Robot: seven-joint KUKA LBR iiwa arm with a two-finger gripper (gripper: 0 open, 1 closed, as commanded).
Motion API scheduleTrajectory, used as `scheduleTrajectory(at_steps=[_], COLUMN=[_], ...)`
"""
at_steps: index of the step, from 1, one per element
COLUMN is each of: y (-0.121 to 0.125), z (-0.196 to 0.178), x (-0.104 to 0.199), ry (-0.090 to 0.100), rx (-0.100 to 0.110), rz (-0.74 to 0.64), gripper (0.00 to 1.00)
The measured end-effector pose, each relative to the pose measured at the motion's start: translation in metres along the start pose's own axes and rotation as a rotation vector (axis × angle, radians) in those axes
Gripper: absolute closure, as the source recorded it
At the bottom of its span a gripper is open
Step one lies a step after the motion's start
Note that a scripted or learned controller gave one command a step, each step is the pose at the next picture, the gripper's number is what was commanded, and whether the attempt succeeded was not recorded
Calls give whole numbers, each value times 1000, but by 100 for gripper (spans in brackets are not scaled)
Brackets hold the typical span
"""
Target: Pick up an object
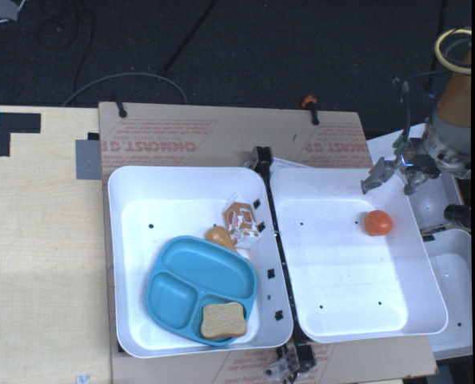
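- Camera view, at the bottom of the frame: a slice of bread (223, 320) lies in the lower right compartment of a blue divided tray (185, 282), near the front wall of the left bin (133, 238).
- Blue divided tray rests at a slant on the floor of the left bin and takes most of its lower half; its two other compartments hold nothing.
- Just behind the tray's upper right rim lies a small orange-yellow object (219, 236), touching or almost touching the rim; what it is I cannot tell.
- Beside it, a little further up, lies a small packet (241, 219) with a brown and white pattern, close to the divider between the two bins.
- In the right bin (341, 294) an orange ball (377, 223) sits alone on the white floor, in the upper right part, near the right wall.
- Further up and to the right, the gripper (395, 175) hangs above the upper right corner of the right bin, apart from the ball. Its jaws are spread wide and hold nothing.
- Behind it the arm (452, 110) goes up at the right edge of the frame.
- Both bins stand on a brown cardboard sheet (221, 134) on the pale wooden tabletop (37, 254).
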State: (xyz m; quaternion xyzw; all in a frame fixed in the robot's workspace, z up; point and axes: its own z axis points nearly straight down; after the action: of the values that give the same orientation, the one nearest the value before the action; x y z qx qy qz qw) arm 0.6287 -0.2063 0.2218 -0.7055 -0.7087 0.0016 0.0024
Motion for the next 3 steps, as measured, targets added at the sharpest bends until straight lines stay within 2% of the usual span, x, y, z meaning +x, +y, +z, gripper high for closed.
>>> scheduleTrajectory(at_steps=[1, 2, 3], y=[7, 4, 4], z=[60, 103, 92], x=[-1, -4, -4], ry=[0, -3, -2], rx=[1, -6, -4], rz=[-1, 3, 2], gripper=[0, 0, 100])
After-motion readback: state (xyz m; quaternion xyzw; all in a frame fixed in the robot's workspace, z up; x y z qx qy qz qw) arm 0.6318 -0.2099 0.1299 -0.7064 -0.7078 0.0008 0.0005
